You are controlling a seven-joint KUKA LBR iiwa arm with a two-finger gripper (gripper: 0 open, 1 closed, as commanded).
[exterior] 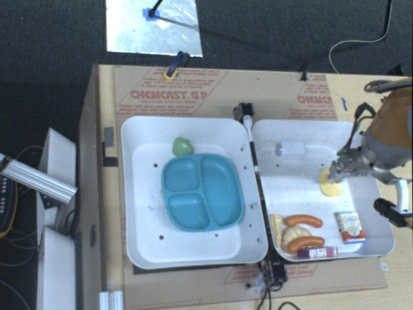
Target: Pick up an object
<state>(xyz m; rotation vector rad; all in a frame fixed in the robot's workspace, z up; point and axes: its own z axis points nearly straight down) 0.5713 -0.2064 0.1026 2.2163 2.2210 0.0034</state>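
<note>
My gripper (335, 172) is down in the right bin (303, 192), tip right at the yellow piece (330, 188), which lies just below and touching it, near the bin's right side. Whether I've clamped it, I cannot tell. Open white floor lies left; hot dogs (303, 231) and a small carton (349, 226) sit well clear below.
</note>
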